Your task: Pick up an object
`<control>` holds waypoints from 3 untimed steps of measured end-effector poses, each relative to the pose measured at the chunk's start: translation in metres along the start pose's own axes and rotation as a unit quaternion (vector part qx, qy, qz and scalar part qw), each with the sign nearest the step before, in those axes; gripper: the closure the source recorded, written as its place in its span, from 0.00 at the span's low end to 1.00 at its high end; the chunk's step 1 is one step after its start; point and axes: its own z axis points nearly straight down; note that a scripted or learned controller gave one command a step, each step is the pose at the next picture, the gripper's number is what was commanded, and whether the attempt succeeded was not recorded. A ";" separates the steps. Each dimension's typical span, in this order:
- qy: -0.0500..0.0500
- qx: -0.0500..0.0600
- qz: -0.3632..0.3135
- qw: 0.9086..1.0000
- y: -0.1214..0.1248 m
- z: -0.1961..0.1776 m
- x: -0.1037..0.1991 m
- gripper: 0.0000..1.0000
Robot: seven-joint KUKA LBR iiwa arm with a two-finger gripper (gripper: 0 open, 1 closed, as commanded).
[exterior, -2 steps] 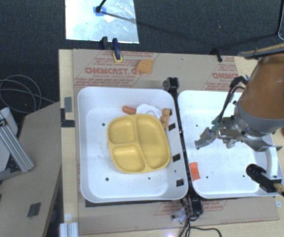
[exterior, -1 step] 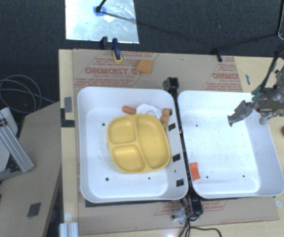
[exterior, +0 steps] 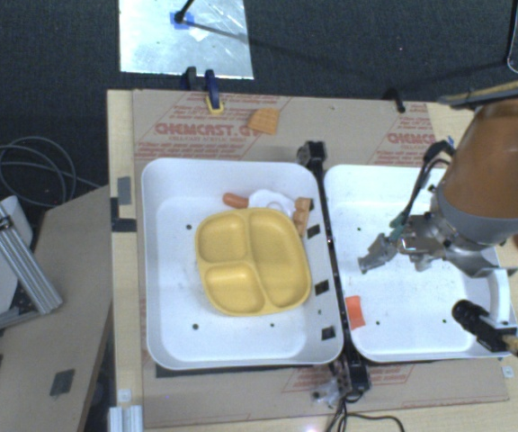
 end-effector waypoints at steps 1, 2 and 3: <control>-0.003 -0.010 0.004 1.000 0.001 -0.100 -0.044 0.00; 0.000 -0.001 0.000 1.000 0.001 -0.006 0.009 0.00; -0.003 -0.001 0.007 1.000 0.013 0.099 -0.068 0.00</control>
